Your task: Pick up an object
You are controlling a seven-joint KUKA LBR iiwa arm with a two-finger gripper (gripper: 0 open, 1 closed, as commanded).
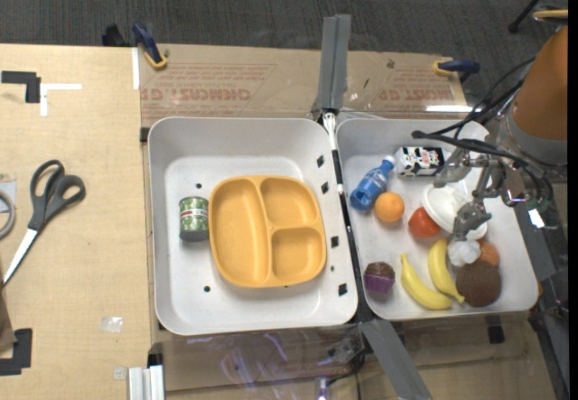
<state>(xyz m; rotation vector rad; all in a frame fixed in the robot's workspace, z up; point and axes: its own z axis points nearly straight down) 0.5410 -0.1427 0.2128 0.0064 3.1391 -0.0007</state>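
The divided plate (268,231) lies in the left bin (172,299); a can (193,218) stands just left of the plate, scissors (43,200) farther left, outside the bin.

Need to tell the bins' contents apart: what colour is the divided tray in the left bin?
Yellow-orange divided tray, best seen in the camera view.

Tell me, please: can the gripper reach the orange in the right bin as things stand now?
Probably yes. The orange lies open from above, with the blue bottle touching its upper left. The gripper hovers in the same bin, further right.
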